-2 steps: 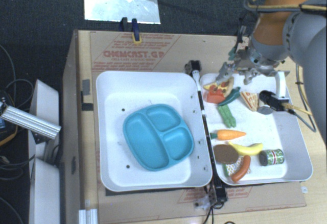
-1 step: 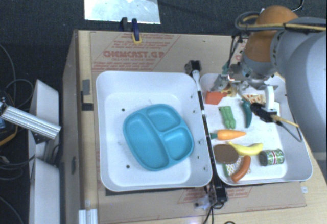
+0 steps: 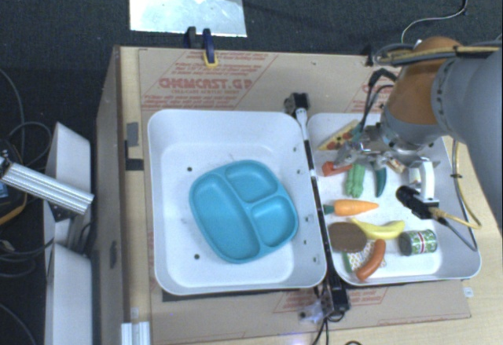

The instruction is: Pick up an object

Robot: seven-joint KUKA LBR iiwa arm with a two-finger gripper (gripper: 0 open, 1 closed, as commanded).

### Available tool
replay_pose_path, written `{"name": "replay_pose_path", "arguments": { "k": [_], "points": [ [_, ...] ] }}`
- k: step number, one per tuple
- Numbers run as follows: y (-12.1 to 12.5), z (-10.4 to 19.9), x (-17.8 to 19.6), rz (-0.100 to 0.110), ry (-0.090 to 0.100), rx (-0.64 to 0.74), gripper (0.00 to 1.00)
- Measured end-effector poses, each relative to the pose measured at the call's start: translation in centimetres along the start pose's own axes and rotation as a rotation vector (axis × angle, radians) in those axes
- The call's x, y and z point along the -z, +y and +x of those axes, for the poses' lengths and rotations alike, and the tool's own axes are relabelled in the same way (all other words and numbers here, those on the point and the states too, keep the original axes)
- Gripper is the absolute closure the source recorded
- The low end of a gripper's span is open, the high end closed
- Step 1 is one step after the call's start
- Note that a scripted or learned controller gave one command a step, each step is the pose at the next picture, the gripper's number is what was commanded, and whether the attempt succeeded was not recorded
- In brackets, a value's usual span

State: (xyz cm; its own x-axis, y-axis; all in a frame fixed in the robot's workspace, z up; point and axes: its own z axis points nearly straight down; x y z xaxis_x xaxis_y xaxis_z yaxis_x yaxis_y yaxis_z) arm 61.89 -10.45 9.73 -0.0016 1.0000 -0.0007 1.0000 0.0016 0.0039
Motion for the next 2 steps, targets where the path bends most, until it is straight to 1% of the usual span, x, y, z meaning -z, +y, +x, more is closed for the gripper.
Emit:
{"name": "replay_pose_path", "arguments": {
  "k": [1,2],
  "points": [
    [4.9,0.0,-1.2,0.007,0.001,0.003,0.00],
    [0.8,-4.9,-1.2,0.001,-0.001,-0.001,0.00]
  ]
}}
